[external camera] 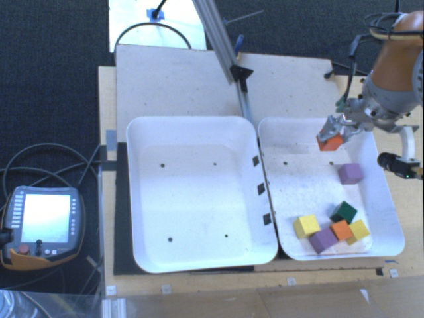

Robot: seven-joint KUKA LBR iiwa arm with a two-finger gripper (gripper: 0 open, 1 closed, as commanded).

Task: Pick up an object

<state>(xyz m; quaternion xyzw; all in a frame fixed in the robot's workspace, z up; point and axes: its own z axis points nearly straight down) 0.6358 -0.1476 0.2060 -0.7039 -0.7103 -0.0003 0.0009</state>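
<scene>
We look down on a pale wooden counter (291,78) standing on dark carpet (53,58), with a teach pendant (41,227) on the floor at the left. Two shallow white plastic bins sit side by side: the left bin (142,244) and the right bin (391,237). The arm is cut off at the right edge. Its tool (331,138) grips an orange block (330,144), held above the right bin. Below lie a loose purple cube (350,173) and a cluster: yellow cube (306,226), green cube (344,212), orange cube (341,230), purple block (323,239).
</scene>
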